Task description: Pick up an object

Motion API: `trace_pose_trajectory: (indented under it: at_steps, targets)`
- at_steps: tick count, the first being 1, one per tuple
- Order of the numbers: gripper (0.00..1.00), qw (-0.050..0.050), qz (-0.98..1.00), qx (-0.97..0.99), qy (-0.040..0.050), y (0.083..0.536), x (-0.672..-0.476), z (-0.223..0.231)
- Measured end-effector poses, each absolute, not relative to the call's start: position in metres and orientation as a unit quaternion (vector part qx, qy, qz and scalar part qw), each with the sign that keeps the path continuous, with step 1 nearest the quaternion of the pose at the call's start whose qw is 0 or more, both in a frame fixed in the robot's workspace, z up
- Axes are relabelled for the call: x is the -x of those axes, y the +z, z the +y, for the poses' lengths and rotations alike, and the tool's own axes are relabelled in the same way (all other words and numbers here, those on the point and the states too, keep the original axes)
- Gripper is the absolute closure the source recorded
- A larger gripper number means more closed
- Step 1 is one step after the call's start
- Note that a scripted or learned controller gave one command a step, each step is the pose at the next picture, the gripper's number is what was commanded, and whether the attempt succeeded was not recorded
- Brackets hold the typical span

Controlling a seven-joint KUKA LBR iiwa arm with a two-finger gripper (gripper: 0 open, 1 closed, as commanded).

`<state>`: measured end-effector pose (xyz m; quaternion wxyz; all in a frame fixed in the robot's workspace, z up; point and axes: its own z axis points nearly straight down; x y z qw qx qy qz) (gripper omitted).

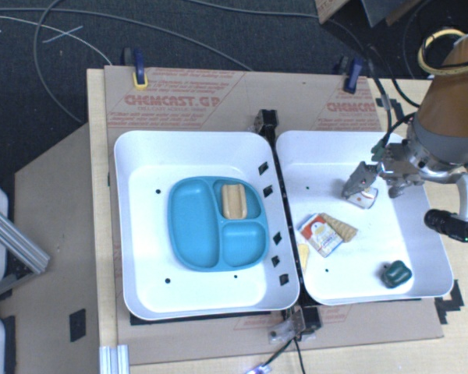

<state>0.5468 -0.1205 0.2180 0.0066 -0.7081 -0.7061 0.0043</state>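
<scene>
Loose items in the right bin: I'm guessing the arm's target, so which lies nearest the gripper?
The red-and-white packet, just below-left of the gripper. The green object sits farther off, by the bin's near right corner.

Bench (101, 209): pale wood, topped by a brown printed board.
Board (218, 96): held at its far edge by two clamps (140, 67).
Left bin (132, 209): white, resting on the board.
Right bin (421, 240): white, touching the left one.

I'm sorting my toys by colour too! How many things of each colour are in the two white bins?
Blue: 1, the tray
Tan: 2, the block on the tray and the cracker
Red and white: 1, the packet
Green: 1, the lump
Total: 5
</scene>
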Motion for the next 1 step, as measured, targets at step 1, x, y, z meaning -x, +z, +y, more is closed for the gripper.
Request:
trace_pose_trajectory:
  at_steps: [1]
  targets:
    - [0.0, 0.001, -0.707, 0.707, 0.0, 0.2252, -0.5496, -0.1202]
